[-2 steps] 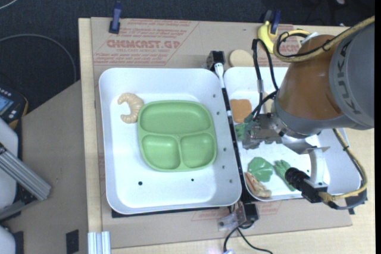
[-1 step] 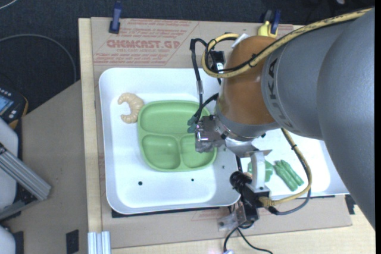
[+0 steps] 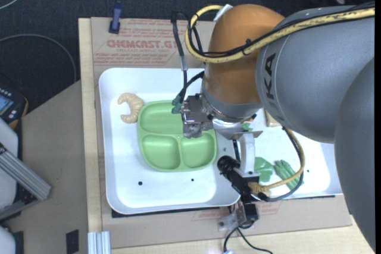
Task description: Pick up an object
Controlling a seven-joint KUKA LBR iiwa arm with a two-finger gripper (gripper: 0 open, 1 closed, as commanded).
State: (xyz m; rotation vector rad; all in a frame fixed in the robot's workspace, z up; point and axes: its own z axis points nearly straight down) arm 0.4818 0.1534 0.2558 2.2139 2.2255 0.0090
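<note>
A light green divided plate (image 3: 168,138) lies in the middle of the left white bin (image 3: 119,146). A tan croissant-shaped toy (image 3: 130,106) rests just beyond the plate's upper left corner. My gripper (image 3: 191,122) hangs over the plate's right edge, under the arm's orange band and grey wrist. The arm's bulk hides the fingertips. Green pieces (image 3: 275,171) lie in the right bin, partly behind the arm and cables.
The bins stand on a brown board (image 3: 143,38) with red print. A blue clip (image 3: 115,18) sits at the board's far left corner. Yellow and black cables (image 3: 262,187) loop near the front edge between the bins. The arm covers most of the right bin.
</note>
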